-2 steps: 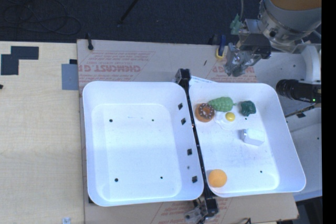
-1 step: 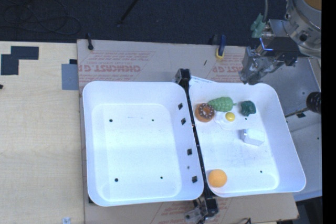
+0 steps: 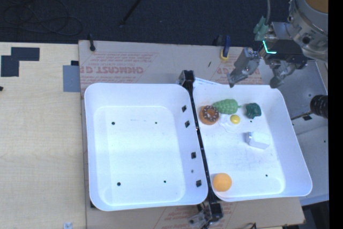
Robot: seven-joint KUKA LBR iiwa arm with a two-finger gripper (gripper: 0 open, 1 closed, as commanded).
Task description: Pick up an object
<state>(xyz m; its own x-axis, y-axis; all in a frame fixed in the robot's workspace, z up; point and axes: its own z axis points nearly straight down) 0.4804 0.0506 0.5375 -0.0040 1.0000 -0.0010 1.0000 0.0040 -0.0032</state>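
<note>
My gripper (image 3: pixel 255 83) hangs over the far edge of the right bin (image 3: pixel 292 169), its two fingers spread apart with nothing between them. Below it in that bin lie a brown donut (image 3: pixel 209 114), a light green bumpy piece (image 3: pixel 226 106), a small yellow ball (image 3: pixel 235 119) and a dark green piece (image 3: pixel 253 110). A white block (image 3: pixel 258 140) rests nearer the bin's middle, and an orange ball (image 3: pixel 222 182) sits at the near left corner. All the objects lie apart from the gripper.
The left bin (image 3: pixel 102 115) adjoins the right one along a black divider (image 3: pixel 194 137). Both stand on a cardboard sheet (image 3: pixel 134 64) on the wooden bench. A yellow-and-blue clamp (image 3: pixel 225 51) stands behind the bins.
</note>
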